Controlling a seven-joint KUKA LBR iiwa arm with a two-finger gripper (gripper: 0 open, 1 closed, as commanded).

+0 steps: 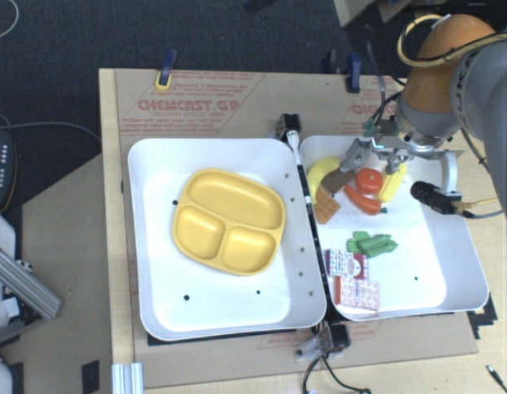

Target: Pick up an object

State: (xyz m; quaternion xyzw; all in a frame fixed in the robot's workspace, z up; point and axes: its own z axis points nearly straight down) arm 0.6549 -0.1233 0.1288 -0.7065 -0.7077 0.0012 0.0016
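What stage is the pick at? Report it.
Done: the arm has reached over the right bin, and the hand sits low over the cluster with the red toy. In hand: nothing visibly gripped. Left: grasp and lift. The green toy and yellow tray lie untouched.

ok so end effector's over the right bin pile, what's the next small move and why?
Probably lower straight down onto the red toy. The end effector sits right above it at the top of the right bin, with yellow pieces crowding both sides, so a sideways shift risks pushing them instead.
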